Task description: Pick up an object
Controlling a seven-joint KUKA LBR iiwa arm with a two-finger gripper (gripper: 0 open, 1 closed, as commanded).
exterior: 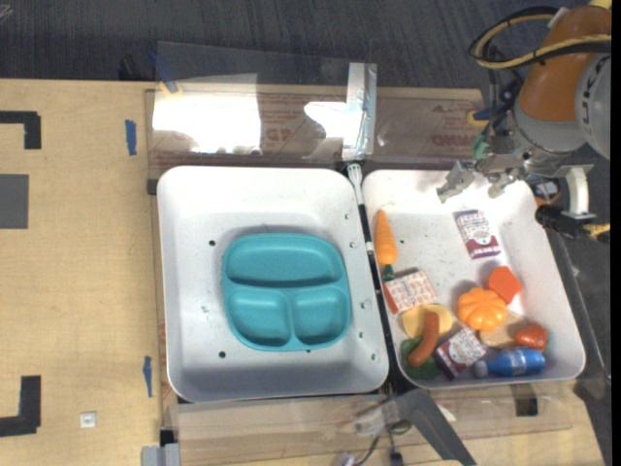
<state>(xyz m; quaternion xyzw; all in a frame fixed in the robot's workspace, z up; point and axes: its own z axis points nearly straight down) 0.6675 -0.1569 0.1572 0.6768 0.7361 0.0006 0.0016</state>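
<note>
The right bin [558, 289] holds several toy foods. An orange carrot [385, 238] lies by its left wall. A small white and maroon carton [476, 233] lies near the back. Toward the front sit an orange pumpkin [482, 309], an orange block [504, 282], a patterned box [408, 289], a blue bottle [509, 362] and a red tomato [531, 336]. My gripper [474, 186] hangs over the bin's back edge, above the carton, open with nothing between its fingers.
A teal divided plate [286, 289] lies in the left bin [184, 260]. A clear plastic sheet [262, 115] stands behind the bins. A dark box [458, 349] and a red and green pepper [422, 343] crowd the right bin's front.
</note>
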